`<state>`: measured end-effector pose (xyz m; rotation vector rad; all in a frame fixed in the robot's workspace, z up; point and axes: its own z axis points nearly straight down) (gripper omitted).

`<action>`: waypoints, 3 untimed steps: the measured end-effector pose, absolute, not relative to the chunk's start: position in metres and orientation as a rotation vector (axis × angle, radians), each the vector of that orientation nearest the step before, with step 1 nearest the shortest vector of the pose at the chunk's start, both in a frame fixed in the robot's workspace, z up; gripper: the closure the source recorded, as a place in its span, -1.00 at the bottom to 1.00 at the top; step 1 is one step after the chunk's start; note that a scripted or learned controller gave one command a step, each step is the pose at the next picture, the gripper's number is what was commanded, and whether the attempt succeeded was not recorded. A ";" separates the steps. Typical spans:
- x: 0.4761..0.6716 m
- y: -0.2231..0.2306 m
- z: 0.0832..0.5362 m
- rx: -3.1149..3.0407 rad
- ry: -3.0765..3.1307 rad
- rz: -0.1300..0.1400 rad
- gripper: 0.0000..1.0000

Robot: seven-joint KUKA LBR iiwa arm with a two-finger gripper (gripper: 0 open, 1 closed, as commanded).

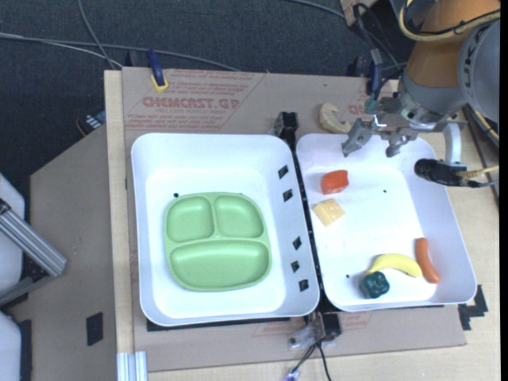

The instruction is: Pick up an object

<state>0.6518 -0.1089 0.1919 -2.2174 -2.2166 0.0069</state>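
My gripper (pixel 373 143) hangs over the far edge of the right bin (pixel 444 213), open, with nothing between its two dark fingers. Below and to its left lies a red-orange block (pixel 335 182), and a pale yellow cheese-like piece (pixel 329 211) sits just nearer. At the bin's near right are a yellow banana (pixel 398 265), a dark green lump (pixel 375 285) touching it, and an orange sausage-shaped piece (pixel 427 259).
The left bin (pixel 151 213) holds a green divided tray (pixel 217 240). A beige curved object (pixel 334 117) lies on the cardboard behind the right bin. A black clamp (pixel 286 123) sits between the bins' far corners. Cables run near the arm.
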 end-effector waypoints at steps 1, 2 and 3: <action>0.657 -0.116 0.138 -2.218 -2.217 0.006 -1.00; 0.657 -0.115 0.086 -2.218 -2.218 0.005 -1.00; 0.659 -0.115 0.101 -2.221 -2.222 -0.002 1.00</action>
